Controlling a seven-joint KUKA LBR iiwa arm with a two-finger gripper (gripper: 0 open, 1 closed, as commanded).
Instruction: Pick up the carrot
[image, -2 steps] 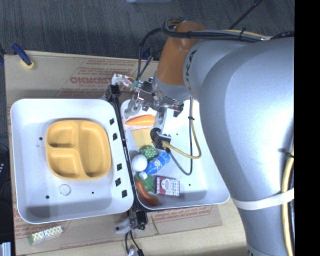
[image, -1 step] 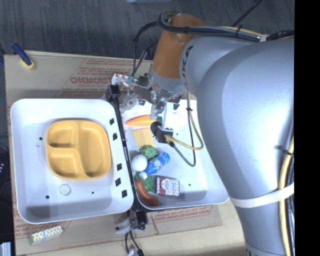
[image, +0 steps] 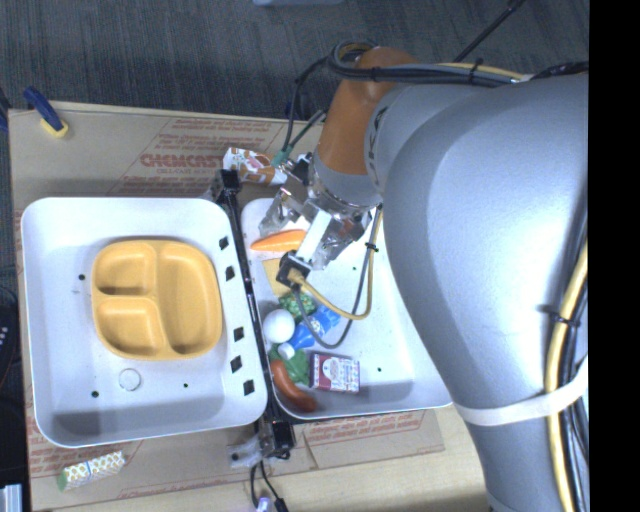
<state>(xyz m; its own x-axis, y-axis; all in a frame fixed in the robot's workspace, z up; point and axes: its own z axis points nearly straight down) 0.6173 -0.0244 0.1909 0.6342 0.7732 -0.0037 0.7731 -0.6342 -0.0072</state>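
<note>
The carrot (image: 277, 240) is a short orange piece lying near the far left corner of the right bin (image: 395, 340). My gripper (image: 286, 213) is low over that corner, directly above and touching or almost touching the carrot's far side. The wrist and arm cover much of this bin's far end.
In the right bin, nearer the camera, lie a green item (image: 297, 303), a white ball (image: 277, 325), a blue item (image: 322, 322), a red carton (image: 335, 373) and a red-orange sausage (image: 291, 386). A yellow divided plate (image: 158, 297) sits in the left bin (image: 50, 330).
</note>
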